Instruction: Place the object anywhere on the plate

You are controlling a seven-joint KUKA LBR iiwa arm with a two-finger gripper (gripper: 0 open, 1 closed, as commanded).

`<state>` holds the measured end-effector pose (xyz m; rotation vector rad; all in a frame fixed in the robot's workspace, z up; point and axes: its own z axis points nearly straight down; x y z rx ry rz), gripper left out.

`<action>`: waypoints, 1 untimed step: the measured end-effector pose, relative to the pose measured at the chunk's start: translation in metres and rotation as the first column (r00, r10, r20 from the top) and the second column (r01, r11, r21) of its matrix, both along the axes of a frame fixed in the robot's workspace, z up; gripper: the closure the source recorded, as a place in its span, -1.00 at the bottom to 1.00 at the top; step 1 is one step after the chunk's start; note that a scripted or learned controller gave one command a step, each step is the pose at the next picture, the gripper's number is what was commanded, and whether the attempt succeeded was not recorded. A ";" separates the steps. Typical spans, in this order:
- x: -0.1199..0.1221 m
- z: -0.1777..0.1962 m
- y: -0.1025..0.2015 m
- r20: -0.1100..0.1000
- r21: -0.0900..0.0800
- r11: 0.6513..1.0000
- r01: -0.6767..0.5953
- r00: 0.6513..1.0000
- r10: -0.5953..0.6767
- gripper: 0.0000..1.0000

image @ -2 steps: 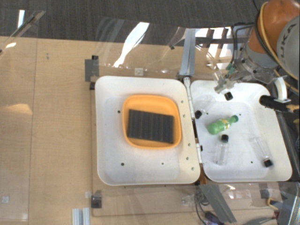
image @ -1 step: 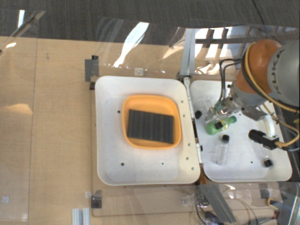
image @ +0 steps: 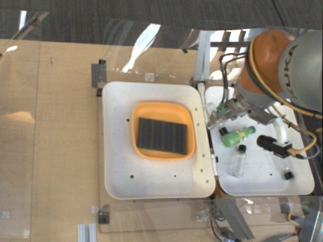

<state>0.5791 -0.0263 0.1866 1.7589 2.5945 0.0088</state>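
The green bottle (image: 231,137) is small and stubby. Its body is bright green and narrows to a paler, yellowish-green end that points to the view's right. It lies on its side on the floor of the right bin (image: 262,185), just below the gripper (image: 218,117) and slightly to its right in the view. It is close to the gripper, and nothing shows it being grasped. The gripper hangs over the left edge of that bin, and I cannot tell whether it is clenched or released.

There are two white bins. The right one holds one green bottle, one clear vial (image: 238,161) with a black cap, and one small black piece (image: 288,175). The vial lies further below the gripper than the bottle does. The black piece sits well off to the gripper's right, near the bin's lower corner.

The left bin (image: 151,183), to the left of the gripper, holds one orange plate (image: 162,110). One dark ridged slab (image: 162,136) lies flat on the plate and covers most of its middle.
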 end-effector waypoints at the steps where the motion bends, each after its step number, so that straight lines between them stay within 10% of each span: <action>1: 0.002 0.000 0.072 -0.001 0.000 0.998 -0.055 0.998 0.055 1.00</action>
